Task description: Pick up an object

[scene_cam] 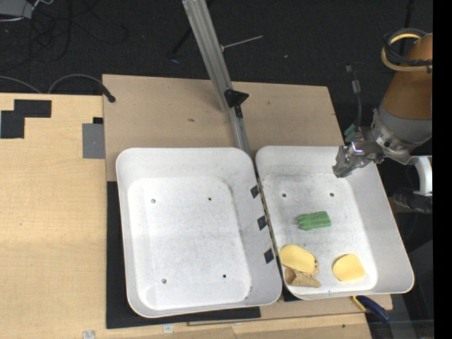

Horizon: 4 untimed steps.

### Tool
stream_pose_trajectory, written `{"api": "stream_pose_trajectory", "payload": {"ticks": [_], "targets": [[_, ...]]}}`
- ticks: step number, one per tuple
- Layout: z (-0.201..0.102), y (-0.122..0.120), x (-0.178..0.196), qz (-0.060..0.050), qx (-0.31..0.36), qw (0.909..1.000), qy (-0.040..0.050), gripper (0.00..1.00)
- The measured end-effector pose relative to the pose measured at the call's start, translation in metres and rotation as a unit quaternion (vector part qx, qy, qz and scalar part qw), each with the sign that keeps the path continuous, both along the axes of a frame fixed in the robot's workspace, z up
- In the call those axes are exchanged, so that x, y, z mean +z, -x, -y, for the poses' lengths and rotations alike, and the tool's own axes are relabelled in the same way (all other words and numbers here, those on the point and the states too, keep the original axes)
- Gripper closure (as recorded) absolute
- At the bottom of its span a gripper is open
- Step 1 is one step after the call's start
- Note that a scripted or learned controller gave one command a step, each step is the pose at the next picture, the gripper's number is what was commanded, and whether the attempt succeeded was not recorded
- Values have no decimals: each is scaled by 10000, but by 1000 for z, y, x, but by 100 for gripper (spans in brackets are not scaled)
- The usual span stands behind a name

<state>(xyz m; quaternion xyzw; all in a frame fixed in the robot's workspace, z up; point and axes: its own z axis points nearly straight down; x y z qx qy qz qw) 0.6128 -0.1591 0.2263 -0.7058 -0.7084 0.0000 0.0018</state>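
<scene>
Arm angles in from right, end effector above right bin, grip state unclear.

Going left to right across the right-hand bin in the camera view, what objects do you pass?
Yellow piece with a tan piece at its lower edge → green object → yellow round piece → end effector, above the bin's far right rim.

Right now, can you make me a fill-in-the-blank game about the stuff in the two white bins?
1. The small green block lies in the ____ white bin.
2. The round flat yellow piece sits near that bin's ____ edge.
3. The grey arm's gripper hangs over the bin's ____ right corner.

Missing words: right; front; back
</scene>
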Motion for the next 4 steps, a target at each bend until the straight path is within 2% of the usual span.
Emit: {"api": "stream_pose_trajectory", "payload": {"ticks": [1,4], "targets": [[-44,11,-8,-12,-1,10000,0,100],[-210,51,15,-19,9,10000,-2,100]]}}
